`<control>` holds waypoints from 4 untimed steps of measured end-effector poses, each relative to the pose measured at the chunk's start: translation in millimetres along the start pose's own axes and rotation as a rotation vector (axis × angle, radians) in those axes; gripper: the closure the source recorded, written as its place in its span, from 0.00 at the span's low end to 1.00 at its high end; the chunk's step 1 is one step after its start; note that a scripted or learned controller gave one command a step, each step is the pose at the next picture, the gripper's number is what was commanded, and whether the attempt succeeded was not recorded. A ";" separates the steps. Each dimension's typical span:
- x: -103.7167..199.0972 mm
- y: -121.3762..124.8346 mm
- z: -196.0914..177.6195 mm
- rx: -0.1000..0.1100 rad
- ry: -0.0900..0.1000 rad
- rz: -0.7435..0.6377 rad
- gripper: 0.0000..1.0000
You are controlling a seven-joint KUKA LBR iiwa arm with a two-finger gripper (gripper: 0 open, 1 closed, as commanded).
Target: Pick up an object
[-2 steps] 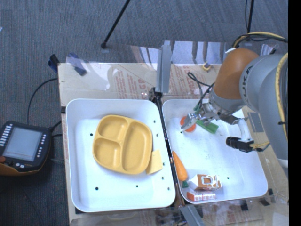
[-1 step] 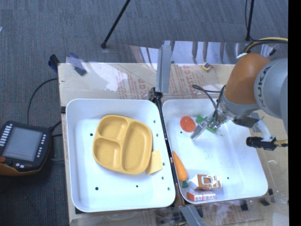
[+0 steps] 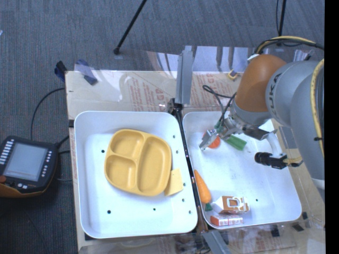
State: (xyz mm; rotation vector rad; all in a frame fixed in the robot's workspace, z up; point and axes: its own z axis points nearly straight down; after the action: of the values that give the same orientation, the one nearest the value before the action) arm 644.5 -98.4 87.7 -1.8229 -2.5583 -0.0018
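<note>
My gripper (image 3: 210,139) is low in the right bin (image 3: 249,171), near its back left corner. A small red-orange object (image 3: 214,143) lies right at the gripper's tip, touching or nearly touching it. A green object (image 3: 237,142) lies just to its right, partly under the wrist. Nearer the front, an orange carrot (image 3: 202,187) rests along the bin's left wall. A small orange-and-white carton (image 3: 232,204) sits at the front edge.
The left bin (image 3: 92,194) holds a yellow divided plate (image 3: 139,162) with a pale yellow wedge (image 3: 175,182) beside its right edge. A metal post (image 3: 184,78) stands behind the divider between the bins. The arm's grey and orange body (image 3: 275,89) overhangs the right bin's back right.
</note>
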 end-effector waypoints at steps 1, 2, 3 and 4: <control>-0.4 0.5 -10.5 -0.002 0.000 0.001 1.00; -0.5 0.5 -10.5 -0.002 0.000 0.001 0.00; -1.2 0.9 -20.8 -0.005 0.000 0.003 1.00; -1.2 0.9 -20.8 -0.005 0.000 0.003 0.00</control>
State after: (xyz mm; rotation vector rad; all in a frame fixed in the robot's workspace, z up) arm 645.7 -99.3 108.5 -1.8279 -2.5579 -0.0079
